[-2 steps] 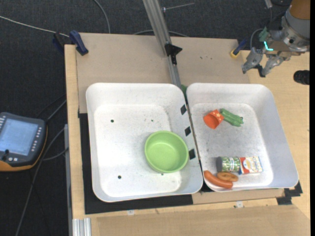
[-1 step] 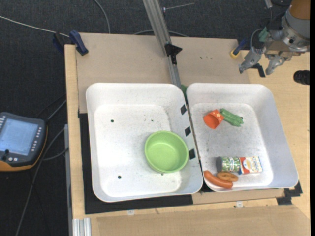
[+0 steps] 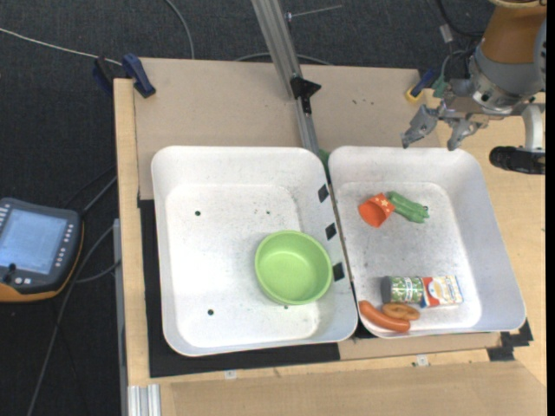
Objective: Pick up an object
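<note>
My gripper (image 3: 433, 137) hangs open above the far rim of the right bin (image 3: 486, 232), with nothing between its spread fingers. In that bin lie an orange cup (image 3: 375, 211) touching a green pepper-like toy (image 3: 408, 207), a small green and white carton (image 3: 422, 290) on its side, and an orange and red hot dog toy (image 3: 387, 316) at the near rim. A lime green bowl (image 3: 293, 268) sits upright in the left bin (image 3: 199, 232), near its right wall.
A slanted metal pole (image 3: 282, 50) crosses the bench behind the bins. A blue clamp (image 3: 139, 74) grips the bench's far left corner. A teach pendant (image 3: 33, 248) rests on the floor at left.
</note>
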`<state>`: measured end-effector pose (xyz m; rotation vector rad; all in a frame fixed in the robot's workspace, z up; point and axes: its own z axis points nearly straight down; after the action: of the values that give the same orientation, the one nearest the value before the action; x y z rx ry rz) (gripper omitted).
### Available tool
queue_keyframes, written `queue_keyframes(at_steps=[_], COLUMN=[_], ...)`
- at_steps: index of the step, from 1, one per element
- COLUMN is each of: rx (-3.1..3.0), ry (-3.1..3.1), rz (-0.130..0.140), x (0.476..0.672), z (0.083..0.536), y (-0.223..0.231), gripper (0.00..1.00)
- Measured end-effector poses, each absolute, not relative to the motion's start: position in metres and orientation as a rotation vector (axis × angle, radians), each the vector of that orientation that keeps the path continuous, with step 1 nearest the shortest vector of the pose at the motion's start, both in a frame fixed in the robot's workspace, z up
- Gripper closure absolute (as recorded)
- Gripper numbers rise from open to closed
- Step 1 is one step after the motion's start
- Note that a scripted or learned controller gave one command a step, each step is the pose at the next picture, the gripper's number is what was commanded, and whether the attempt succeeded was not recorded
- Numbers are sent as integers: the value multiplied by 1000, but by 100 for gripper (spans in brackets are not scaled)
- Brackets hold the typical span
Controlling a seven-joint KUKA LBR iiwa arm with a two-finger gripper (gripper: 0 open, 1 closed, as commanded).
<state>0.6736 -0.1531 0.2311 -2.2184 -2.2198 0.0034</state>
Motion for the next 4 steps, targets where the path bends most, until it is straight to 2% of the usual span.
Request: queue_keyframes(at_steps=[2, 3, 4], rx=[-2219, -2222, -2224], ry=[-2219, -2224, -2225], rz=[4, -2, -5], x=[673, 674, 666], z=[131, 145, 198], y=[-163, -162, -160], gripper=[0, 100, 100])
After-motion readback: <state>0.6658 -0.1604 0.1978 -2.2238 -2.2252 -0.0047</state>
